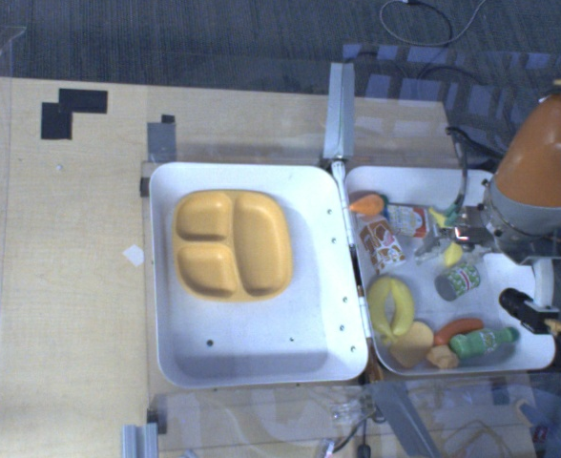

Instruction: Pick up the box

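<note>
The box (384, 244) lies flat at the left wall of the right bin (538, 359), just below a carrot (367, 202), long axis running slantwise up-left to down-right. I see my gripper (460, 229) to its right, low over a can (458, 281) and bag (412, 219); whether it's open or holding anything, I cannot tell. The box lies leftward.

Box (383, 244) — beside banana (392, 306)
</note>
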Action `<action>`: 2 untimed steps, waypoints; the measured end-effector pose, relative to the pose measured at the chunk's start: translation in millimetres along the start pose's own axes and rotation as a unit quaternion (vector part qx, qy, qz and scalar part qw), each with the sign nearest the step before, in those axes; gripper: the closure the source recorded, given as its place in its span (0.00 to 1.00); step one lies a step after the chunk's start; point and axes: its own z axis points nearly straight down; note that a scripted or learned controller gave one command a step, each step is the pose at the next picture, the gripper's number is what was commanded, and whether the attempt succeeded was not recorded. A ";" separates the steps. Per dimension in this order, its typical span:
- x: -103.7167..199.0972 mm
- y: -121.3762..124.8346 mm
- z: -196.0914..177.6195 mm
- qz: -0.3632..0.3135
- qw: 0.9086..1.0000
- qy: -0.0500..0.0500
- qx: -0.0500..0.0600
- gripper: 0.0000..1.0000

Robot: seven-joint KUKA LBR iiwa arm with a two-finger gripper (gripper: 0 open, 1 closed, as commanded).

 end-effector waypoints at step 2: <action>24.6 90.0 73.0 -0.001 1.000 -0.001 -0.004 0.00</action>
